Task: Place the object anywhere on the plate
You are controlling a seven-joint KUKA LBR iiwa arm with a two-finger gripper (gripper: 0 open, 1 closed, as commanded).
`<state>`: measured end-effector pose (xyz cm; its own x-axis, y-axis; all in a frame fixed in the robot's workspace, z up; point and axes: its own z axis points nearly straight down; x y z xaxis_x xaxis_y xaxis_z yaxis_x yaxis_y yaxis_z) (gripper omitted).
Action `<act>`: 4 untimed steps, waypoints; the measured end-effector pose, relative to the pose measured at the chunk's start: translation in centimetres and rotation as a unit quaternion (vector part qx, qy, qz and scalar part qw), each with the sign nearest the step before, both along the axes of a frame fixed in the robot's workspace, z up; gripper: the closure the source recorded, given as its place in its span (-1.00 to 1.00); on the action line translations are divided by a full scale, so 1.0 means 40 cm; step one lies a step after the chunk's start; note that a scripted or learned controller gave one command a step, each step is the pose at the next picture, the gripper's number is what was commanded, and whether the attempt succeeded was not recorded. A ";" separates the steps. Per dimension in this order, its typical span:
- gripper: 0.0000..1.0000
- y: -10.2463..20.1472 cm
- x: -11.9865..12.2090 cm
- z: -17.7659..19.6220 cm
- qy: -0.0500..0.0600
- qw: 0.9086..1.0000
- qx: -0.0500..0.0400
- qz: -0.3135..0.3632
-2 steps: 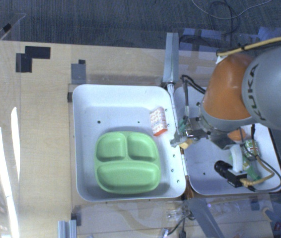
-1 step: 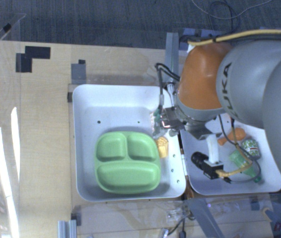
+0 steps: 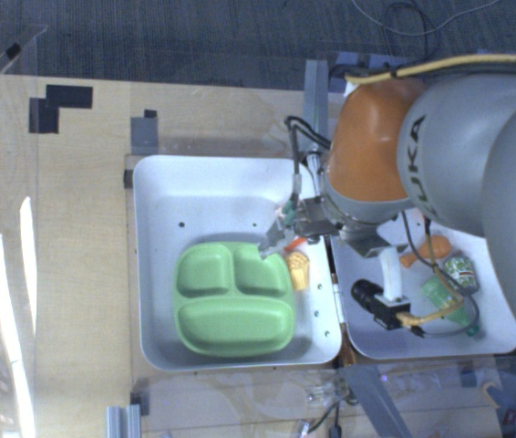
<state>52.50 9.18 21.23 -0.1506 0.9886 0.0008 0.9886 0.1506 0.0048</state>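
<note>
Wooden bench is carrying both white bins. Jaws are hanging over the green plate's top right corner in the left bin; can't tell their state. Yellow object is sitting just off the plate's right edge, so placing looks undone. Clutter's filling the right bin.

Grey arm comes in from the right, big rounded link filling the upper right, orange band just above the wrist. Wrist points left and down, ending in the gripper, which sits low, leaning left over the left half of the table. Dark cables loop along the wrist housing; the tip is small and blurred, so the state of the jaws can't be made out.
</note>
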 end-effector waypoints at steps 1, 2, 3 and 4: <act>1.00 0.001 0.004 0.027 -0.002 1.000 0.001 0.001; 1.00 0.122 0.000 -0.136 0.001 1.000 0.000 0.002; 1.00 0.155 0.181 -0.165 0.001 1.000 0.000 -0.013; 1.00 0.190 0.064 -0.057 0.000 0.996 0.000 0.086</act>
